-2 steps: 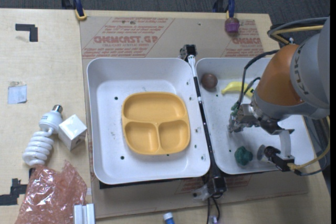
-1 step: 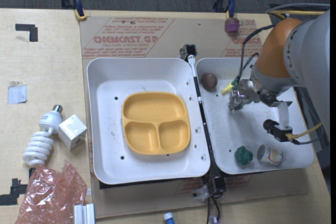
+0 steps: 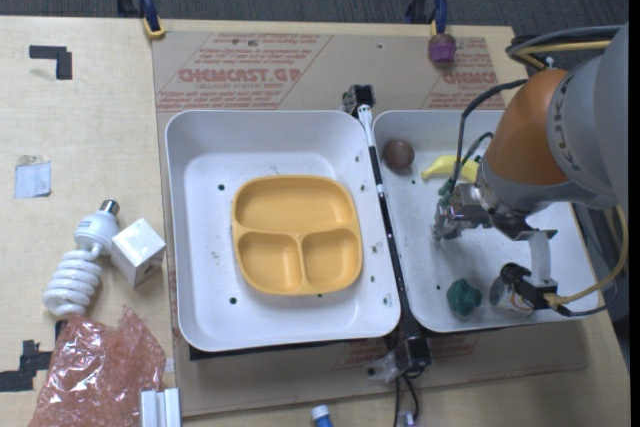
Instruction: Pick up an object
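Observation:
In the right bin [image 3: 560, 250] lie a brown ball [image 3: 399, 154] near the back left corner, a yellow banana-shaped piece [image 3: 438, 168] just right of it, and a dark green lump [image 3: 462, 297] near the front wall. My gripper [image 3: 448, 218] hangs low over the bin's left half, just in front of the yellow piece and well behind the green lump. Nothing shows held in it. The arm's orange band and grey body cover the bin's right part.
The left bin [image 3: 195, 215] holds a yellow divided plate [image 3: 297, 234]. On the bench to the left lie a spiral light bulb [image 3: 80, 262], a white cube [image 3: 138, 250] and a crumpled reddish bag [image 3: 95, 370]. A purple item [image 3: 442, 47] sits behind the bins.

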Robot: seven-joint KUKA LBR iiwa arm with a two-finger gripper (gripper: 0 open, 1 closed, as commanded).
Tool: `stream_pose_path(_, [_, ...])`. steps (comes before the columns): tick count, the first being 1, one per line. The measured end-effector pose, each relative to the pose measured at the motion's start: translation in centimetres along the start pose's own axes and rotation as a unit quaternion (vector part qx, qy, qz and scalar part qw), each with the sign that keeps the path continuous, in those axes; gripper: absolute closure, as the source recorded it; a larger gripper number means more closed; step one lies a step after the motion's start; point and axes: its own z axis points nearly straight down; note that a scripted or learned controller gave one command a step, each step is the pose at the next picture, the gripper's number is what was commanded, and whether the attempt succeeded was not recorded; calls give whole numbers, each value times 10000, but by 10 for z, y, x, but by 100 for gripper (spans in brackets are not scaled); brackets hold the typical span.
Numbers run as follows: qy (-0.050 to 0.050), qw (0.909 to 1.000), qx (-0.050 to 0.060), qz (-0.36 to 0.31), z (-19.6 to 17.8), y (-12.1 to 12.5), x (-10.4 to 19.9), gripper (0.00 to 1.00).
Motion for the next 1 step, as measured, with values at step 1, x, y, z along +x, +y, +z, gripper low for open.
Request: stream_pose_path(1, [-5,10000,-6,-18,0,31,-15,0])
